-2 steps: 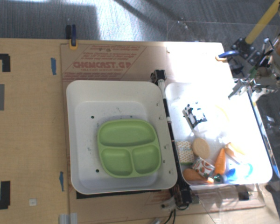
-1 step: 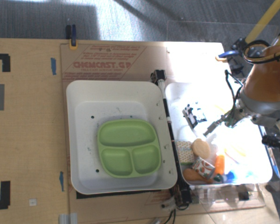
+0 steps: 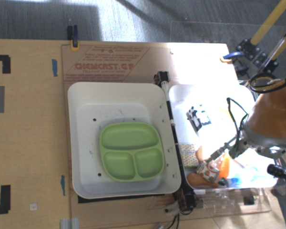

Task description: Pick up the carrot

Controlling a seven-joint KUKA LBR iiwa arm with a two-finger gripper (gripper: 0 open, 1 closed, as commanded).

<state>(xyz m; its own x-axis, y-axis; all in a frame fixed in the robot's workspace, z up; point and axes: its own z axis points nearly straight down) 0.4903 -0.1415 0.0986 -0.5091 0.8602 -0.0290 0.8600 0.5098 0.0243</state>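
the gripper hangs low over the near end of the right bin, just above what looks like the carrot, an orange piece among clutter; glare hides whether the gripper is apart or clamped. a green divided plate lies in the left bin

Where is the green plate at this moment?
The green plate lies flat in the left bin, toward its lower edge in the camera view, beside the cluttered right bin.
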